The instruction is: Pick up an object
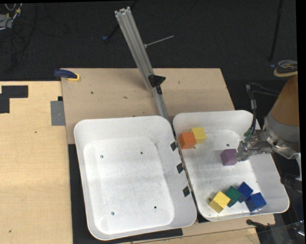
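In the right white bin (228,121), the grey end effector (244,152) sits low near the right wall, touching the small purple cube (228,157) beside it. Whether it grips the cube, I cannot tell. An orange cube (187,140) and yellow cube (198,135) lie near the bin's far-left corner.

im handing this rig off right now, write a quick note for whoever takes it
Gripper: low in the right bin, right beside the purple block; whether it holds the block cannot be told.
Also in that bin: orange block touching yellow block near the far left corner; a cluster of yellow, green and two blue blocks at the near edge.
Done: nothing visibly lifted.
Left: grasp and lift one block.
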